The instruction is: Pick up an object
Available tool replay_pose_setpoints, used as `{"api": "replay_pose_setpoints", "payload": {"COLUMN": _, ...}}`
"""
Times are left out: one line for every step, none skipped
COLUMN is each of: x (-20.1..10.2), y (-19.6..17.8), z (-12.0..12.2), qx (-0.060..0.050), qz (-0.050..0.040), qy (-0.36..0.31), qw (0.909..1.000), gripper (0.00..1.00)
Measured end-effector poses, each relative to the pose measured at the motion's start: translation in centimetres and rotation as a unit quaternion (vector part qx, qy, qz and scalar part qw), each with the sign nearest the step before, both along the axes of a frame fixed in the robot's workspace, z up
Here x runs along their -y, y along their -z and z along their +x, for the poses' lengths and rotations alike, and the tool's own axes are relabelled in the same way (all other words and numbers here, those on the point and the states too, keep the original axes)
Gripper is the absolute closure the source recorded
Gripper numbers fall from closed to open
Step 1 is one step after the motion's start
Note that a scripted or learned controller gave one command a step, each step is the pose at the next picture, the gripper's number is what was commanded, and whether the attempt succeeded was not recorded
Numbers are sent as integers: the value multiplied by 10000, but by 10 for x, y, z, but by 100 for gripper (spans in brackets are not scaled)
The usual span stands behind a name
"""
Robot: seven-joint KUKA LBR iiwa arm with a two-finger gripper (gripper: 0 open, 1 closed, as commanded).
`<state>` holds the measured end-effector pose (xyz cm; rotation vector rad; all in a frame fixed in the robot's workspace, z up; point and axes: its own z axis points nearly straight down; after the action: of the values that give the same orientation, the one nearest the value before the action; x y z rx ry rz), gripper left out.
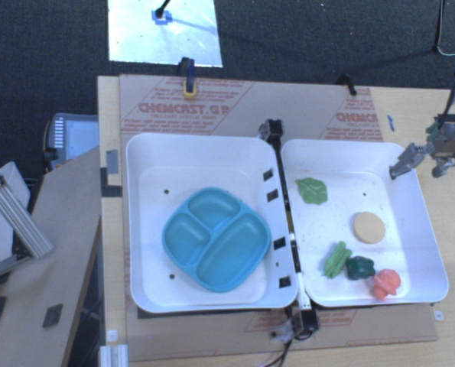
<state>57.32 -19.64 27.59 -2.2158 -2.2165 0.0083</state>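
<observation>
Your gripper [424,162] sits at the right edge of the view, above the far right rim of the right bin [422,205], with two fingers spread apart and nothing between them, so it is released and carrying nothing. Everything you could pick lies in that bin: a light green leaf [312,190] near the far left, a tan disc [368,228] about mid-bin, and along the near side a green pod [336,259], a dark green piece [359,267] just beside it and perhaps touching, and an orange-pink piece [385,282] close to the near right corner. The left bin [147,167] holds a blue tray [216,239] with three compartments, lying flat and filling much of the floor; it looks too broad for a two-finger grasp. The disc and the leaf lie apart from their neighbours, which probably makes them the easier targets, since fingers can come down on either side without nudging anything. The near cluster is tighter, so a grasp there risks pushing one piece into another.
</observation>
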Motion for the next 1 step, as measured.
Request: {"api": "replay_pose_setpoints", "payload": {"x": -1, "y": -7, "z": 2, "qx": 56, "qz": -13, "qy": -17, "qw": 10000, "gripper": 0}}
